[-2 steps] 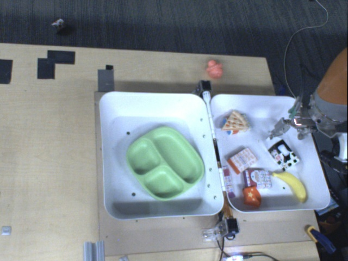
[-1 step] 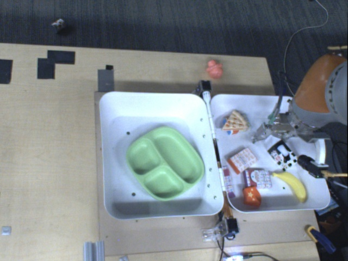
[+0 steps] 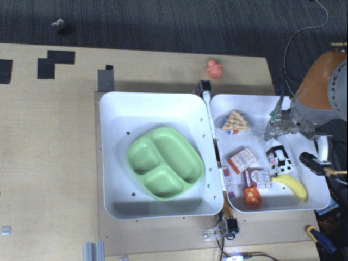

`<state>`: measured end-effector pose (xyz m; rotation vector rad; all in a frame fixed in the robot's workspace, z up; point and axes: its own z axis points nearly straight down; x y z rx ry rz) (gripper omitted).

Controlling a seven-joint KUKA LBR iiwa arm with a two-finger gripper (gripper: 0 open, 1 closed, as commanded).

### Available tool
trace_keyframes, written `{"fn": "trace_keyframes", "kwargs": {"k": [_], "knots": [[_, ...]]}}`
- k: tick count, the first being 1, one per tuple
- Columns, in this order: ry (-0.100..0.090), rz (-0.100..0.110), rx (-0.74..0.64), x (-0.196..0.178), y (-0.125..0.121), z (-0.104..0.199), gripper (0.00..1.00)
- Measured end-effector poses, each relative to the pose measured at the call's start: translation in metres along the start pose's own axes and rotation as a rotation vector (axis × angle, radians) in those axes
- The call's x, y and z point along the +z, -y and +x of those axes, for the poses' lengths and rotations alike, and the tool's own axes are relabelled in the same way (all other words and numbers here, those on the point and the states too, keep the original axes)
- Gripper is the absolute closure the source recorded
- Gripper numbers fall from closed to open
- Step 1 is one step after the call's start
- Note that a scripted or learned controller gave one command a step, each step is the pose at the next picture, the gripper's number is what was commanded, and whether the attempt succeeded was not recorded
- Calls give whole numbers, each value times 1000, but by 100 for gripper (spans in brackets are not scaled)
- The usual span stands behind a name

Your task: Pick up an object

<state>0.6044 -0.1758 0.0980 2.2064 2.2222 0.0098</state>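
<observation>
Nearest, in the near part of the right bin: a red round fruit, probably a tomato, pressed against a small red-and-white packet. Just beside these, toward the bin's near right corner, a yellow banana lying at a slant. A little farther in, a pinkish carton near the bin's left wall and a black-and-white patterned item just beyond the banana's stem end. In the far part, a wedge-shaped toy sandwich or waffle, standing alone.

Above the far right part of that bin, the gripper, between the wedge and the black-and-white item. Open or closed: cannot tell from this slant. No object visibly in its hold, so judged not yet picked.

In the left bin, a green divided plate, slightly tilted. Beyond both bins, near the bench's far edge, a small pink lump.

Likely trouble from here:
- Descending onto the crowded near cluster and catching two things at once, or nudging the fruit so that it rolls away.
- Closing on the banana's curved, smooth side and losing it on the lift.
- Pinching the flat black-and-white item too shallowly and sliding off.
- Coming down too close to the right wall and striking the rim.

Safest target, by judgement: the lone wedge.
</observation>
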Motion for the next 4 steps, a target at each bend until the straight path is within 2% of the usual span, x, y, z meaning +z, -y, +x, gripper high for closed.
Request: {"fn": "trace_keyframes", "kwargs": {"k": [1,2,3,4], "knots": [[0,0,0,0,0,0,0],[10,-13,7,5,111,26,0],[15,-22,8,-7,109,24,100],[-4,7,2,-88,37,102,100]]}}
